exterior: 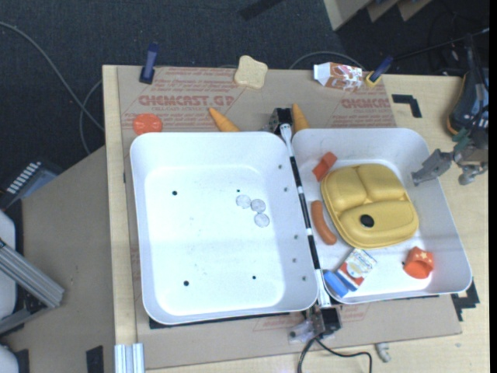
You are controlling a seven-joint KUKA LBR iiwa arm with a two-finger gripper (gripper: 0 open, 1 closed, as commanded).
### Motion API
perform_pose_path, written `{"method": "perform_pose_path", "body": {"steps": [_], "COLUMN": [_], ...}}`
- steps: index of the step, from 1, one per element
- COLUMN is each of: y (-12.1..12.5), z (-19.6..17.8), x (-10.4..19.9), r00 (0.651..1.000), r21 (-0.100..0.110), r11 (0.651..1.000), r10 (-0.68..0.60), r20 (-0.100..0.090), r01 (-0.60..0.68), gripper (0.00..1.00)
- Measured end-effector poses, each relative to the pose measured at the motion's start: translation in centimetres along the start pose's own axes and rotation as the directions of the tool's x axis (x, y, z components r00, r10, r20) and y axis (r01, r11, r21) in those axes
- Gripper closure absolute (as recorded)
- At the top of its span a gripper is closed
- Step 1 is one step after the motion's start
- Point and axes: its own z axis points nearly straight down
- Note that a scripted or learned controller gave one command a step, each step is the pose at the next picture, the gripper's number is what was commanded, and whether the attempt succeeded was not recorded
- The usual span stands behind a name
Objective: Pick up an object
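Gripper [441, 168]: at the right bin's [443, 208] right wall, near its far corner; grey fingers apart, nothing between them.
Yellow tray [368, 205]: lies flat mid-bin, two hollows and a dark hole. Looks like stiff, light plastic; wide and smooth, so likely only its rim can be pinched.
Sausage [322, 222]: against the tray's left edge, by the divider. Probably soft, narrow; grip across its middle.
Orange piece [418, 264]: near-right corner, apart from the rest; small, easiest target.
Small packet [352, 272]: near edge, flat, probably slippery.
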Motion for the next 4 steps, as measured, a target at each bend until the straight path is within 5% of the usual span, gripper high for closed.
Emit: {"method": "perform_pose_path", "body": {"steps": [1, 2, 4], "y": [4.7, 3.6, 1.6], "z": [14.4, 15.5, 15.6], "x": [5.2, 9.6, 9.9], "r00": [1.000, 1.000, 1.000], "r21": [-0.010, -0.028, -0.046], "r11": [1.000, 1.000, 0.999], "r10": [0.001, 0.003, 0.000], "r20": [0.002, 0.009, 0.008], "r01": [-0.001, -0.002, 0.000], "gripper": [0.00, 0.00, 0.00]}}
